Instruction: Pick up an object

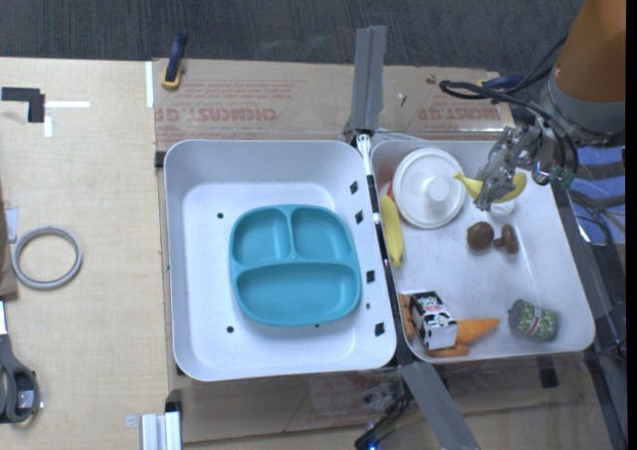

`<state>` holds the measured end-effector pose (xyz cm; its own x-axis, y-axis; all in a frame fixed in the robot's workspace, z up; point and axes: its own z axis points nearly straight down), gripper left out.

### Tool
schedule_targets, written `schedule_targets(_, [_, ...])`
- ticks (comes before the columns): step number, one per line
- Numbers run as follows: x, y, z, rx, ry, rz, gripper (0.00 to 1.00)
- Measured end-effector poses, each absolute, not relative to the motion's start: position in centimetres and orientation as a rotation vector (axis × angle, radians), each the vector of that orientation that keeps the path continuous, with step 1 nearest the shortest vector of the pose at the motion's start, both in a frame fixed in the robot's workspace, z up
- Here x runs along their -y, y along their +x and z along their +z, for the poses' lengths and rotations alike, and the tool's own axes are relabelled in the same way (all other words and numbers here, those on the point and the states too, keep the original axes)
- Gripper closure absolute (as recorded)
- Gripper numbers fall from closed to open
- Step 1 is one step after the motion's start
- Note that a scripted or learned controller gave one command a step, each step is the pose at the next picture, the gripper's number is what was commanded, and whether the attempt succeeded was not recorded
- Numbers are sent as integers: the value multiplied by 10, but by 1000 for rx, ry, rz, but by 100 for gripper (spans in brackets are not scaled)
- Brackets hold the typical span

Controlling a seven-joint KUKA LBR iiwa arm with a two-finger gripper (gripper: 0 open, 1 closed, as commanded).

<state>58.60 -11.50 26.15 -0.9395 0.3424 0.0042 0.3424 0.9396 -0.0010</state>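
the grey arm with its orange band reaches in from the right, and its two-finger claw hangs low over the upper part of the right shallow white bin. the metal fingers point down and to the left, and a short yellow banana-shaped piece sits right at their tips; it looks to be between them, with the fingers closed in on it, though the tips are small and partly blurred. this yellow piece lies just beside the right edge of a round white lidded bowl, which stands in the bin's upper left corner.

just below the claw, near the middle of the bin, lie two small brown rounded lumps, close together. a long yellow banana lies along the bin's left wall, below the white bowl. in the lower left corner a small black-and-white printed box rests against an orange carrot, which points to the right. a green crumpled can-like thing lies in the lower right corner, well apart from the claw.

the left shallow white bin holds a teal plastic plate with three compartments, set near its middle. on the light wooden table to the left lies a grey ring, and a pair of scissors shows at the lower left edge.
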Motion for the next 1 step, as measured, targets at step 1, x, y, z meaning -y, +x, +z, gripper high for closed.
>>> schedule_targets(1, [113,569,104,3046,-747,1,100])
